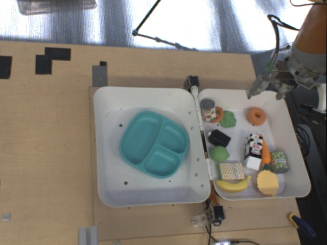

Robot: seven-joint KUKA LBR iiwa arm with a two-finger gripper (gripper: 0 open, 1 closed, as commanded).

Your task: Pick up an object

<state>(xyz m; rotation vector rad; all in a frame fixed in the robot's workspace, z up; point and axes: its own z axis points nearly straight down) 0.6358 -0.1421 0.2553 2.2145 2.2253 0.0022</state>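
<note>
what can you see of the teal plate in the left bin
The teal plate is a rounded-square tray that looks like smooth plastic, split by raised ridges into three compartments: one large on the left and two smaller on the right. It lies flat and right side up, turned at an angle to the walls, near the middle of the left bin. All three compartments look bare, and it touches just the bin floor.

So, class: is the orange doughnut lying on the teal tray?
No, the orange doughnut lies in the right bin, while the teal tray sits in the left bin.
</note>
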